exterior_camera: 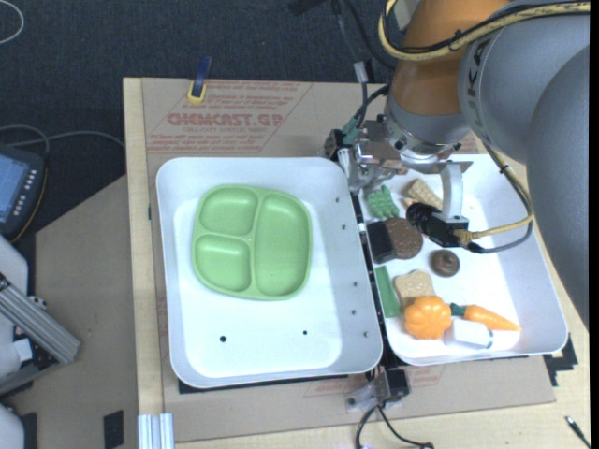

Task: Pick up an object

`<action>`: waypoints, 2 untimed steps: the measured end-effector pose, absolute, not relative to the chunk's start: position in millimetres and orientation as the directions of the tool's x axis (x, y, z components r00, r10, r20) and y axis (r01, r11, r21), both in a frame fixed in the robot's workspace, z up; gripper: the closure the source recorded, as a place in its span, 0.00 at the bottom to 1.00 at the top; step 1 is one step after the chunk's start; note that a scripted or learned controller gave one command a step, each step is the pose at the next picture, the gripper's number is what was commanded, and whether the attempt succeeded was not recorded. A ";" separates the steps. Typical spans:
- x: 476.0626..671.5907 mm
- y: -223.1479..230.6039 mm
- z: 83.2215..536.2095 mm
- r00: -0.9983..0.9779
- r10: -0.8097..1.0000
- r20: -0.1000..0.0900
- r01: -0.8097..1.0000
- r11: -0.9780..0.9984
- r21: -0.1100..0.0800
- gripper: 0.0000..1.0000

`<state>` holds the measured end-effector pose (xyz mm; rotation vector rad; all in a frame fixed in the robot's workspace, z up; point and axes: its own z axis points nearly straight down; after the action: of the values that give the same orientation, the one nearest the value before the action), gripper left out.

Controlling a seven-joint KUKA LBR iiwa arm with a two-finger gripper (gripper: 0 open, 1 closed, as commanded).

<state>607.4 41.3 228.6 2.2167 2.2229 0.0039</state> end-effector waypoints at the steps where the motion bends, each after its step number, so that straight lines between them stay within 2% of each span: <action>1: 600.3 48.1 223.0 -0.001 1.000 0.000 1.000 0.001 -0.003 1.00; 2: 594.5 30.4 231.5 0.002 1.000 0.000 1.000 -0.002 -0.002 1.00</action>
<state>594.5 30.4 231.5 2.2247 2.2204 -0.0026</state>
